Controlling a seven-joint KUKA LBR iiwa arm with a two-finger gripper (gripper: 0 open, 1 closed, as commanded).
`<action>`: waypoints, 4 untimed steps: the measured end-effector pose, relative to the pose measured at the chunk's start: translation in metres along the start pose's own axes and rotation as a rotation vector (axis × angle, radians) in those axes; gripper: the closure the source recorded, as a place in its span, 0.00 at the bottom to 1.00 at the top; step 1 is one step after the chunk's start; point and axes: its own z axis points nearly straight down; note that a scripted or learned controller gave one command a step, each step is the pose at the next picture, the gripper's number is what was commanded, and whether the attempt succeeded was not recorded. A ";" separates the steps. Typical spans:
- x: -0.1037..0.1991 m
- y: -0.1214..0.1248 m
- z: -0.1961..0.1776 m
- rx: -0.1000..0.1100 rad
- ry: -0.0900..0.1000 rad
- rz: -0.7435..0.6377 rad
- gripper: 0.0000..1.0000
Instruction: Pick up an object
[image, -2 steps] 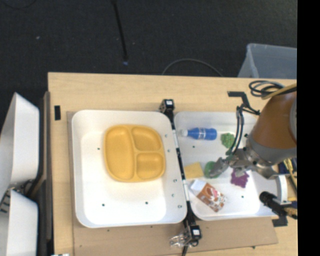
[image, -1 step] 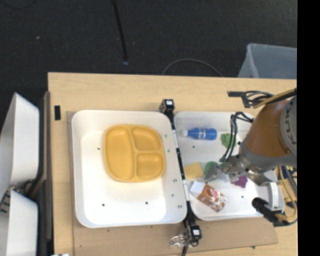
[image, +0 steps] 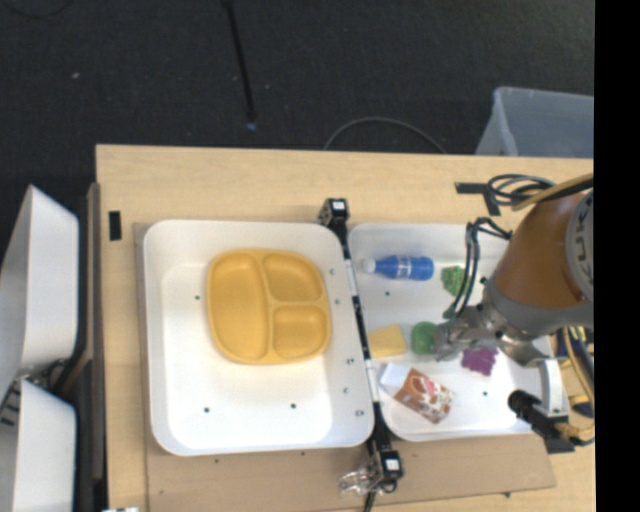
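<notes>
Fingers (image: 447, 345) low in right white bin (image: 400, 420), over round green object (image: 424, 335); opening and grip: cannot tell; blue bottle (image: 401, 267) at 11 o'clock, label unreadable; yellow divided plate (image: 268, 304) in left bin.

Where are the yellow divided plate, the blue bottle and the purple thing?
yellow divided plate (image: 268, 304), camera view, on the ridge between its compartments.
blue bottle (image: 404, 267), camera view, on the middle of its body.
purple thing (image: 480, 359), camera view, on its visible centre.
</notes>
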 end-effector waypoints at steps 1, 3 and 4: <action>0.003 0.001 -0.063 -0.004 -0.001 -0.012 1.00; 0.059 0.021 -0.078 0.002 0.002 -0.016 1.00; 0.104 0.029 -0.079 0.002 0.001 -0.015 1.00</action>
